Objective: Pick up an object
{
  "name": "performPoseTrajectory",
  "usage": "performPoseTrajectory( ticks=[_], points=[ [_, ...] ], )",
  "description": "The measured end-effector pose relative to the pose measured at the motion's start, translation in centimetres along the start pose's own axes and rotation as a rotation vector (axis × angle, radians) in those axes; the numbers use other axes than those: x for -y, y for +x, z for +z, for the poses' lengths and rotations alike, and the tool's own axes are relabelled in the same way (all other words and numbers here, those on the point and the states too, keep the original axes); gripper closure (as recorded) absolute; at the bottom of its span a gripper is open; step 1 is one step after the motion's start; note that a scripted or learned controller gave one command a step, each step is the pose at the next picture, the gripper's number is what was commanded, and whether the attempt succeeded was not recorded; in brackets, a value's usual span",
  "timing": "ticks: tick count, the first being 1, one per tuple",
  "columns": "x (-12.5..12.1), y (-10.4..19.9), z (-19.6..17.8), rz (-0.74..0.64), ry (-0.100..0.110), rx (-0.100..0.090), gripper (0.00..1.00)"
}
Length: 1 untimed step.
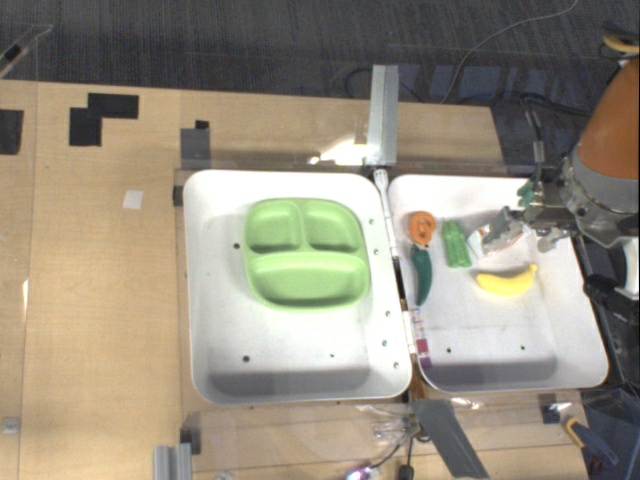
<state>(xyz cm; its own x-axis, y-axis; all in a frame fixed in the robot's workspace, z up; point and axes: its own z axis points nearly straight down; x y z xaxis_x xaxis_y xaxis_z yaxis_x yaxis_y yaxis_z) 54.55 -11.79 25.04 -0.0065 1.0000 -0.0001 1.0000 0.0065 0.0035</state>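
While gripper (497,236) hovers, banana (506,282) below

We see a light wooden bench (90,298) with black tape patches (102,116) near its far edge; dark grey carpet (250,18) lies beyond the bench.

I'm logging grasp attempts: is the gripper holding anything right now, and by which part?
Nothing shows between the fingers of the gripper. It hangs over the right bin, above the banana and beside the green block.

No legible text — no labels, numbers.
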Motion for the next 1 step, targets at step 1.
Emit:
performPoseTrajectory(
  ticks=[1],
  points=[
    [-8.16, 0.48, 8.67, 0.047, 0.000, 0.000, 0.00]
  ],
)
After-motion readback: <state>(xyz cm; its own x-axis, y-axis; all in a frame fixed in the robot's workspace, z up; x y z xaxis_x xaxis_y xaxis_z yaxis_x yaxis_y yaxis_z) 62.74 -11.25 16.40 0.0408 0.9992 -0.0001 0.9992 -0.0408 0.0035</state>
